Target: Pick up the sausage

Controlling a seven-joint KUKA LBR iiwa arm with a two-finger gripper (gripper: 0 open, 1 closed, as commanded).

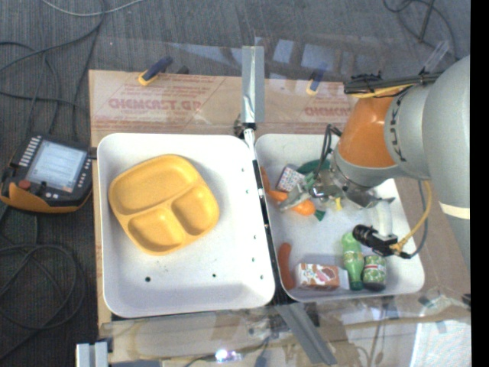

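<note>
sausage (284, 261): lying in right bin (409, 285), unpicked | gripper (327, 189): low over clutter, apart | jaws: cannot tell | grasp, lift pending

Dark grey carpet floor (153, 29) strewn with loose cables (69, 6).

Red lettering is printed on the cardboard sheet (172, 102) lying behind the two bins; it is seen upside down and mirrored from this angle, and cannot be made out with certainty. A second stretch of the same red print is seen on the cardboard to the right (325, 112), partly cut off by the arm. Black letters, apparently "KU", are seen on the arm's orange band (393, 140). Labels are borne by the small packets (318, 276) in the right bin, but their print is too small to be read.
</note>
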